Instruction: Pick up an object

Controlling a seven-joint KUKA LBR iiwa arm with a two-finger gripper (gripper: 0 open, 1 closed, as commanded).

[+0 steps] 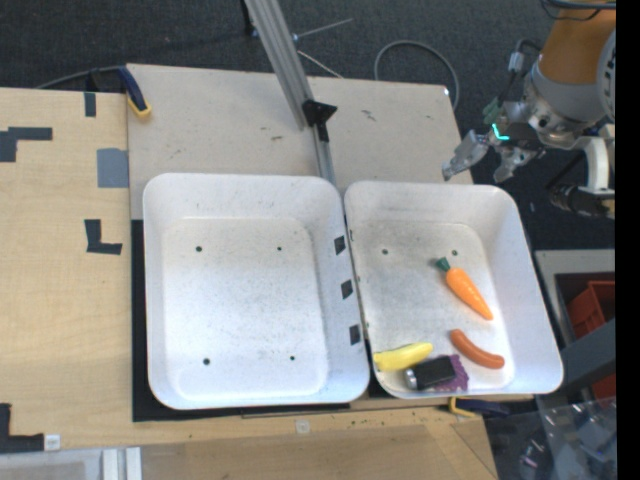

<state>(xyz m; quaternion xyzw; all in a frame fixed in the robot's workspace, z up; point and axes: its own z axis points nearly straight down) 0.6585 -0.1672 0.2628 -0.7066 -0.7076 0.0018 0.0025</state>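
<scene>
Two fingers of the gripper [487, 158] stand apart and hold nothing, we see; below it lie carrot [467, 289], sausage [477, 349] and a half-hidden black object [431, 373].

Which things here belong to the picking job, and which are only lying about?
Job:
two-finger gripper
orange toy carrot
red-orange sausage
yellow banana-shaped piece
black block on purple piece
right white bin

Lying about:
left white bin
yellow-blue clamp

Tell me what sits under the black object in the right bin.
A purple item lies beneath the black object, showing past its right side. The covered part of it cannot be made out. A yellow piece lies beside them.
</scene>
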